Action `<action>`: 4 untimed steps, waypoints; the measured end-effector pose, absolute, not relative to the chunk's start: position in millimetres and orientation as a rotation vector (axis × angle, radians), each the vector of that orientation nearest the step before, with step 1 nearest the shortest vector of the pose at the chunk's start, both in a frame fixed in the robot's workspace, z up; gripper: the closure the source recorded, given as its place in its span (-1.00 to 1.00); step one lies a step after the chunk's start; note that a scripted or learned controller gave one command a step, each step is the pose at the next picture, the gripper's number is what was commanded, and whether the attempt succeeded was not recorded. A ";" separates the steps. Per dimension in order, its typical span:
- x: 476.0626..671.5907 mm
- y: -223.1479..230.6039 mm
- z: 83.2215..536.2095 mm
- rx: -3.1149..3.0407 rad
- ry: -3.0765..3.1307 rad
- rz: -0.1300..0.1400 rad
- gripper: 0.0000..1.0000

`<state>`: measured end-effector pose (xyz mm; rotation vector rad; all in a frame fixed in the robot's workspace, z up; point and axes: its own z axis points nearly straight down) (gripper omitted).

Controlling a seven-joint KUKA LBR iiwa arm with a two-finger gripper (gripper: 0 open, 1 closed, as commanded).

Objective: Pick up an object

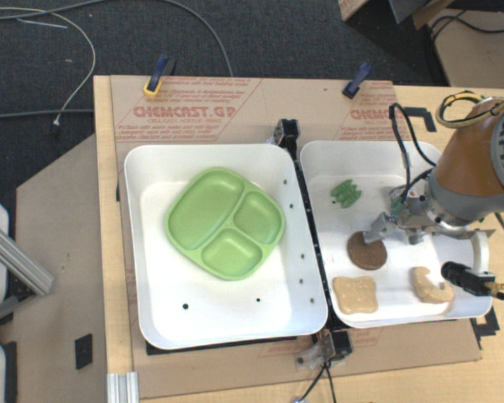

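Note:
In the right bin (pixel 454 162) lie several small items: a green leafy piece (pixel 346 193) near the back, a round brown disc (pixel 367 253) in the middle, a tan square slice (pixel 355 295) at the front and a tan lump (pixel 428 285) at the front right. My gripper (pixel 378 232) reaches in from the right and hangs low over the upper edge of the brown disc, touching or nearly touching it. Nothing is visibly lifted. The grey arm with its orange band (pixel 475 162) covers the bin's right side.
The left bin (pixel 151 309) holds a light green divided plate (pixel 225 222). A black divider (pixel 307 225) runs between the bins. Black cables (pixel 407 141) loop from the arm over the right bin's back. Blue clamps (pixel 158 74) hold the cardboard base at the far edge.

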<state>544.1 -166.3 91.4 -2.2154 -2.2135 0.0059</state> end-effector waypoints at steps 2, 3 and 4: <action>539.1 -173.9 147.6 -2.221 -2.220 0.002 1.00; 534.8 -173.3 210.1 -2.224 -2.227 -0.004 1.00; 536.4 -173.6 263.6 -2.225 -2.228 -0.006 1.00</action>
